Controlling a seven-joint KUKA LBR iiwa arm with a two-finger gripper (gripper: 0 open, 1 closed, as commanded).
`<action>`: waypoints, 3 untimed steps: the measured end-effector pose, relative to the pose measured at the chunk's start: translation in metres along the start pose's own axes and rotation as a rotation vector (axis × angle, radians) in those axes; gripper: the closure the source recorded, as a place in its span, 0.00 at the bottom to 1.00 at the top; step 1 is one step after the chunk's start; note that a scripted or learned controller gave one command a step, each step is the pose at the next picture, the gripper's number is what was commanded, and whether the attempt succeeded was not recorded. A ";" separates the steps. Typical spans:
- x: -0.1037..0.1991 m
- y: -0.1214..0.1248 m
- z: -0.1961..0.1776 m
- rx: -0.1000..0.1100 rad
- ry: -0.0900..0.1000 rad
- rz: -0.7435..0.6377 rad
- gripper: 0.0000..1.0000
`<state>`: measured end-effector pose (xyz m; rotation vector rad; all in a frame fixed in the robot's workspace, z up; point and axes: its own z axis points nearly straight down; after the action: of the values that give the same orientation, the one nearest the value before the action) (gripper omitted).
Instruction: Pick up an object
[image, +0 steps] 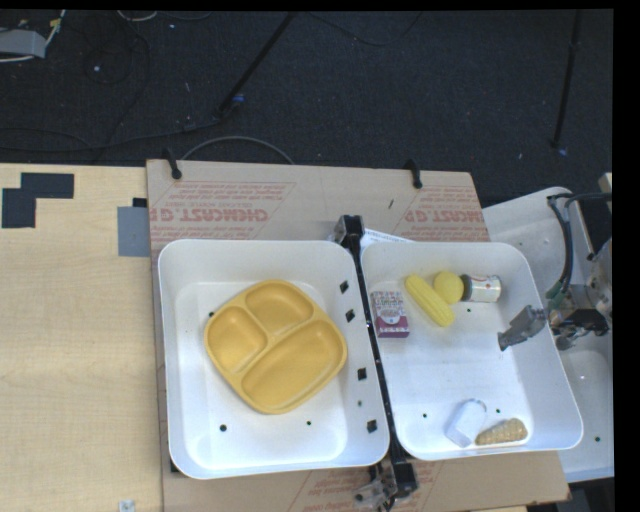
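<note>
Camera view: two shallow white plastic bins were seen side by side, the left bin (190, 300) bearing a yellow three-compartment plastic plate (275, 345); the right bin (450, 380) held the small things. Near its far wall lay a yellow toy corn cob (428, 300), touching a rounded yellow piece with a silver cap (466, 288); just beside the divider lay a small pink-and-white printed packet (390, 313); near the front corner sat a small white cup-like piece (464, 421), touching a tan, crumbly-looking biscuit shape (501, 432). The dark two-finger gripper (522, 327) was seen at the right rim of the right bin, apart from every object, with nothing between its fingers; whether set wide or narrow could not be told. The corn cob was judged the likeliest pick: light, stiff, probably smooth plastic and somewhat slippery, best taken across its narrow middle. The packet was judged light and flat, hard to get under. The biscuit shape was judged possibly fragile.
</note>
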<state>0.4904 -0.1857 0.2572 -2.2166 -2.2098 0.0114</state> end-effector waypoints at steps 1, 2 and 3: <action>0.000 0.002 -0.006 -0.012 -0.003 -0.004 0.00; -0.001 0.009 0.055 -0.006 0.000 -0.003 0.00; -0.001 0.010 0.119 -0.006 0.000 -0.003 0.00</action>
<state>0.4990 -0.1867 0.1377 -2.2161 -2.2166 0.0044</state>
